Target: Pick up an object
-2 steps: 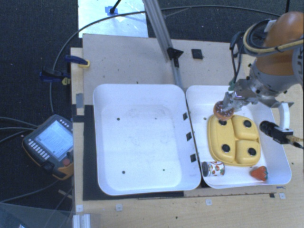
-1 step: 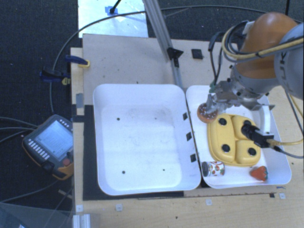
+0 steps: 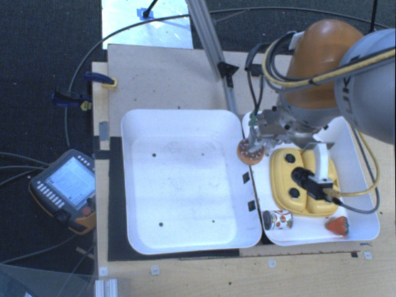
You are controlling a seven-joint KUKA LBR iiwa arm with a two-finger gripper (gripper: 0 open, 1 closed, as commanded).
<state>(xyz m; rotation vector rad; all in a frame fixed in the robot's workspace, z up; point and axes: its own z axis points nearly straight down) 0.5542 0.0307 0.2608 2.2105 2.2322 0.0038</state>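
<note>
Hovering over the doughnut at the right bin's left rim, claw state impossible to tell; could slip off, perhaps nudging it over the rim.

Bins: white.
Tray: yellow, black-spotted.
Doughnut: brown, speckled.
Strawberry: red.
Cup: white, red-patterned.
Arm: grey, orange-banded.

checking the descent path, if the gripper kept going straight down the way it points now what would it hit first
Most likely the small brown round object at the right bin's left edge; the gripper hangs just over it, though depth is hard to judge.
</note>
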